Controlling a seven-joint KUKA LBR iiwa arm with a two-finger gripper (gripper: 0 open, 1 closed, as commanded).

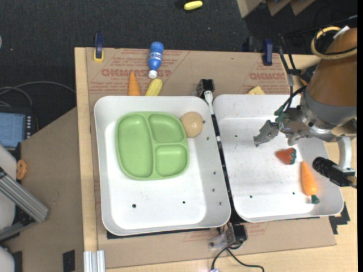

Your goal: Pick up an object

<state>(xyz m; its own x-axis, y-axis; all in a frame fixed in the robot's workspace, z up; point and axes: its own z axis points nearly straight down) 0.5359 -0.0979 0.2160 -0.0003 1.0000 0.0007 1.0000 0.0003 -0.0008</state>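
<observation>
Your gripper (271, 132): fingers apart, holding nothing, over right bin (249, 174) | strawberry (287, 156) and carrot (308, 181) lie in that bin | left bin (113, 203) holds green tray (151, 144) | bench on dark carpet (51, 16)

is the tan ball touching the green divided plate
Touching: the camera view shows the tan ball pressed against the green plate at its upper right corner, with no white bin floor between them.

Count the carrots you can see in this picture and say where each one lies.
2. One carrot lies in the right bin, near its right edge beside a strawberry. Another carrot lies on the bench behind the left bin. The arm may hide more.
</observation>
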